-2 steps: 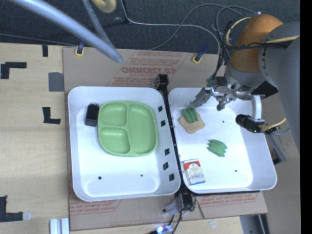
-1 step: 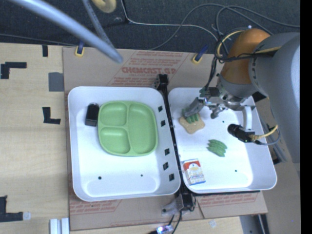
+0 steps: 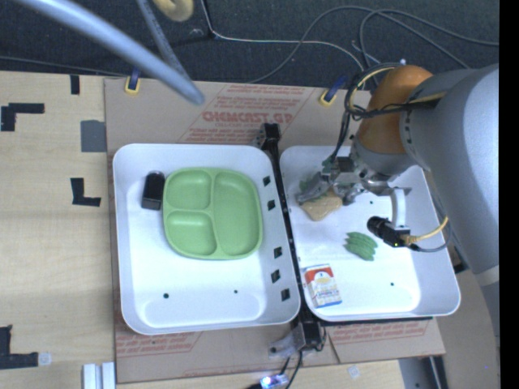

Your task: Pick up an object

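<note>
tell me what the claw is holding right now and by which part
Cannot be told. The claw sits low in the right bin, right over a tan object, but the view doesn't show that object between its fingers.

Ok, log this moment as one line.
arm: over right bin | gripper: at tan object | green item, carton: untouched | left bin: green tray

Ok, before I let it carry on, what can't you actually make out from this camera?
- Gripper, camera view: wrist and cabling sit over it, so open or shut is unreadable.
- Tan object in the right bin: partly under the gripper; contact can't be judged.
- Small carton: its print is too small to read.
- Black item beside the green tray in the left bin: too small and dark to identify.
</note>
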`<state>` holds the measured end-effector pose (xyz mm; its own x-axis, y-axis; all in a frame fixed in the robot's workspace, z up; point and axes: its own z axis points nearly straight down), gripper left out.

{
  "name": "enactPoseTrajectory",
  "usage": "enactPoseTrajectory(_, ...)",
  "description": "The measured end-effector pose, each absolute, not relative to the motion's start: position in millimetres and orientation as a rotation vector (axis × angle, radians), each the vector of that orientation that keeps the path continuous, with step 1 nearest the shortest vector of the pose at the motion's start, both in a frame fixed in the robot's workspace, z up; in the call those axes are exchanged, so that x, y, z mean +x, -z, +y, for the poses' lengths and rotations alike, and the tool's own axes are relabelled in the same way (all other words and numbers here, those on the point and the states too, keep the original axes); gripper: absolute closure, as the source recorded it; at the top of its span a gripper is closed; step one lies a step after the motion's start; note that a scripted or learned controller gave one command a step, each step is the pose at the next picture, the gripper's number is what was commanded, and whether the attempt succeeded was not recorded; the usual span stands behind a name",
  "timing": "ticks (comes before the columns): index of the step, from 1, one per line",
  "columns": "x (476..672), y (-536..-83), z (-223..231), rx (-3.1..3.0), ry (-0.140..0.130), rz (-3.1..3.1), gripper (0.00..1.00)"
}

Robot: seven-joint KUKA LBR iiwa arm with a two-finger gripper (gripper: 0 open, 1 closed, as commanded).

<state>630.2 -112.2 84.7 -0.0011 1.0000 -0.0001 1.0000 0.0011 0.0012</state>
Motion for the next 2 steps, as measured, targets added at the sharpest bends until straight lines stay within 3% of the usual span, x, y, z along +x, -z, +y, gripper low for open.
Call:
enactPoseTrajectory(1, 631.8, -97.7, -111.5, 2.216, -0.007, 2.221, 1.0)
enactPoseTrajectory(2, 639.5, -158.7, -109.2, 2.217, -0.005, 2.221, 1.0)
